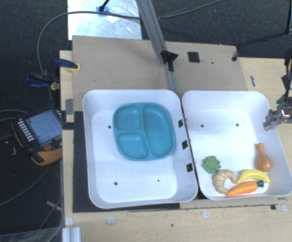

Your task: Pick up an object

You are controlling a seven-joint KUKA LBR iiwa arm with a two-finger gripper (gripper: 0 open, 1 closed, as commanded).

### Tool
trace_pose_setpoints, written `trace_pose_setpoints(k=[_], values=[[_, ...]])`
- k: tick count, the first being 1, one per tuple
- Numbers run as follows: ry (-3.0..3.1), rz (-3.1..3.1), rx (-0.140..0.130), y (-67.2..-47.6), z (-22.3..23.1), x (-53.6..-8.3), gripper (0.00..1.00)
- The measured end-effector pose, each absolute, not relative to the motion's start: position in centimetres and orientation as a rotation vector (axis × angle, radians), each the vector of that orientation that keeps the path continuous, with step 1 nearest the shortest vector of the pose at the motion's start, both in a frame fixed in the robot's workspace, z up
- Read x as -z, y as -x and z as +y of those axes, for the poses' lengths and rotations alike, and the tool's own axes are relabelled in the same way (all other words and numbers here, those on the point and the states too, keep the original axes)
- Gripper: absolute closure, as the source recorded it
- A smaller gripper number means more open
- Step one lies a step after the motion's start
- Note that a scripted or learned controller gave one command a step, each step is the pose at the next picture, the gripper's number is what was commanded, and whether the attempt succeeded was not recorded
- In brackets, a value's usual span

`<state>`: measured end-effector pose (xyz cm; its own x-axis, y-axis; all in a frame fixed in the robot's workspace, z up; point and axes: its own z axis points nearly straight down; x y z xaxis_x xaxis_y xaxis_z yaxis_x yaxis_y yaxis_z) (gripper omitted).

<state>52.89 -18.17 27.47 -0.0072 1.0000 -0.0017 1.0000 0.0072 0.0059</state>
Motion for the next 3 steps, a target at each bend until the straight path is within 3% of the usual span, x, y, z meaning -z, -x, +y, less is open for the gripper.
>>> trace_pose_setpoints(k=[1, 3], values=[[-2.211, 2.226, -0.003, -53.0, -18.2, -28.7, 1.0], [-2.21, 2.23, -0.003, -54.5, -8.9, -28.6, 1.0]])
